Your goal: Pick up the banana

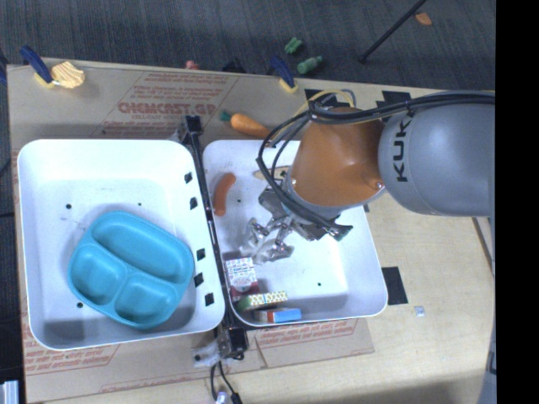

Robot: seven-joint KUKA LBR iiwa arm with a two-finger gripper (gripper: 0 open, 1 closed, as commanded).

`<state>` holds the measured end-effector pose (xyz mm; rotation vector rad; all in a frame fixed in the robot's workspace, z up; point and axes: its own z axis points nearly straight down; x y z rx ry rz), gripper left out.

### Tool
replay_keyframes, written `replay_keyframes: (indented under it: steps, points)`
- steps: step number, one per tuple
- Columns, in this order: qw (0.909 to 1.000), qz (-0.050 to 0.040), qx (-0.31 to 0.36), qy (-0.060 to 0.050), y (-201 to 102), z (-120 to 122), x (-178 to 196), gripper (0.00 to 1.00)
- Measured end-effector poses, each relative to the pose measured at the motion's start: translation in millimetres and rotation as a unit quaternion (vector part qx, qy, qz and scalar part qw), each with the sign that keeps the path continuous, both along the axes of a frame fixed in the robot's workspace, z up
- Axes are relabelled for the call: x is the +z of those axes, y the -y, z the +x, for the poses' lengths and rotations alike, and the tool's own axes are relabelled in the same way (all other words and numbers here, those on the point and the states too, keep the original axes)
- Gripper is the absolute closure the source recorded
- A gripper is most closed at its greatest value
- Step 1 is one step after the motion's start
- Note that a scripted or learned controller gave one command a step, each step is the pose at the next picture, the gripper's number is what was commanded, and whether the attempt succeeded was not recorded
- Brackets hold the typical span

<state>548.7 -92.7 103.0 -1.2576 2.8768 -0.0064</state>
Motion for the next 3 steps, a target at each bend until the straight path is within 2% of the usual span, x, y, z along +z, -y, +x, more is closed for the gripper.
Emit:
replay_keyframes:
  steps: [2, 3]
  points:
    - [1.0000, -0.0002, -0.001, 0.002, -1, 2, 21, 1.00]
    - [0.9975, 0.0009, 0.071, 0.007, 1, -13, -4, 1.00]
